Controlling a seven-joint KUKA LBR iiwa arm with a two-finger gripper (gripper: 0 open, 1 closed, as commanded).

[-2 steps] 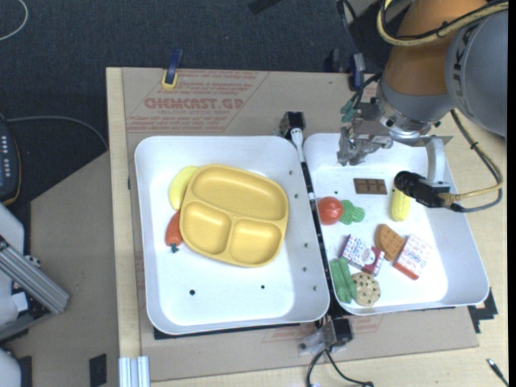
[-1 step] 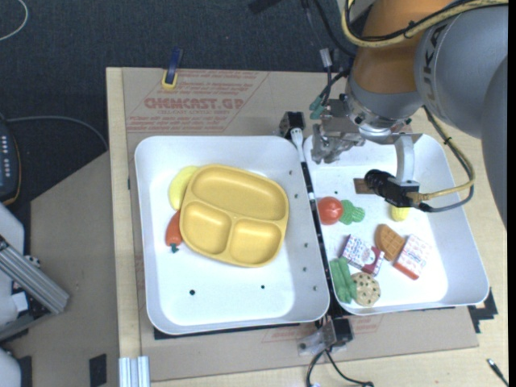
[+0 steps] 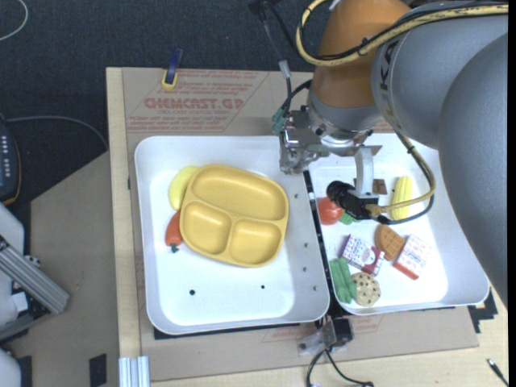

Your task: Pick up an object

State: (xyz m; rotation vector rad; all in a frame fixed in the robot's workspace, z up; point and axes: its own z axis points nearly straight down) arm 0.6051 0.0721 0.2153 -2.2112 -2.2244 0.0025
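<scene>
The fingers (image 3: 322, 156) hang over the far end of the divider between the bins; how wide they are I cannot tell. The likely targets, a red tomato (image 3: 329, 211) and corn cob (image 3: 401, 189), lie in the right bin (image 3: 451, 285), just near of them.

toys (image 3: 372, 252) | small, assorted, loose | R bin (image 3: 451, 285) floor

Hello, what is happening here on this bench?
A grey robot arm reaches in over the right bin, above small toy foods such as a cookie and a tomato. Nothing looks lifted yet. In the left bin a yellow divided tray lies partly over a carrot.
</scene>
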